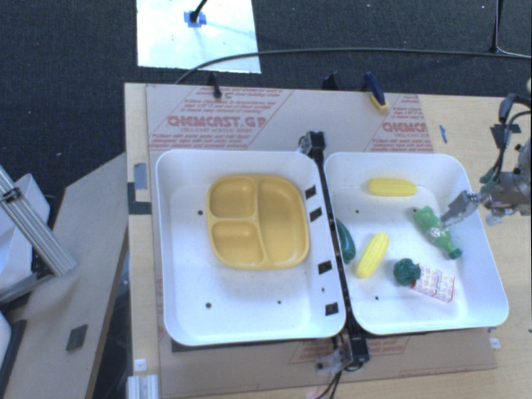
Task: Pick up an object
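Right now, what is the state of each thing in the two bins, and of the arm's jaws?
Yellow divided plate: flat in left bin, compartments bare.
Upper corn cob: lying in right bin.
Lower corn cob: lying tilted.
Green bottle: on its side, by the gripper.
Broccoli: resting beside patterned packet.
Dark green vegetable: against the divider.

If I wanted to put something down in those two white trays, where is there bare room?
Left bin: bare floor rings the yellow divided plate, widest along the near edge. Right bin: open in the far middle, between the corn cob and the second cob. It is crowded near the green bottle, broccoli and packet.
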Available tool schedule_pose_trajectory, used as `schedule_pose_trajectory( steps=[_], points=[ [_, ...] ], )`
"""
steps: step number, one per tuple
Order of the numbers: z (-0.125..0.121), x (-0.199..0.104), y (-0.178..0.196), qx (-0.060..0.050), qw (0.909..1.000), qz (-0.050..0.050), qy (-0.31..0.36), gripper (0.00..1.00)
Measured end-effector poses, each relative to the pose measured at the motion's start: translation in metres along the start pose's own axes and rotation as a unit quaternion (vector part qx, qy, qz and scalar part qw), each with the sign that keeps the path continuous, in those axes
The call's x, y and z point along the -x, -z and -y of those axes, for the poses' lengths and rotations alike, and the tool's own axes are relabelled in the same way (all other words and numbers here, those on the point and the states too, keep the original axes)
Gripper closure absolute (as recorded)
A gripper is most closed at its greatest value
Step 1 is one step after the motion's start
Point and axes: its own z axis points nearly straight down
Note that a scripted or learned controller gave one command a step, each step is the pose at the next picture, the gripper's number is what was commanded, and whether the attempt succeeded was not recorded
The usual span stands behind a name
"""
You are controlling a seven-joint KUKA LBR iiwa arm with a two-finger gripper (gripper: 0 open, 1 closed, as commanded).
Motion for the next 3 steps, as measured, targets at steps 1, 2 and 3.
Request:
schedule_pose_trajectory(
  steps=[1, 2, 3],
  points=[
    [-0.002, 0.000, 0.005, 0.005, 1.0000, 0.001, 0.001, 0.00],
    [-0.002, -0.004, -0.048, 0.003, 1.0000, 0.000, 0.000, 0.00],
    [-0.003, -0.004, -0.110, 0.003, 1.0000, 0.000, 0.000, 0.00]
  ],
)
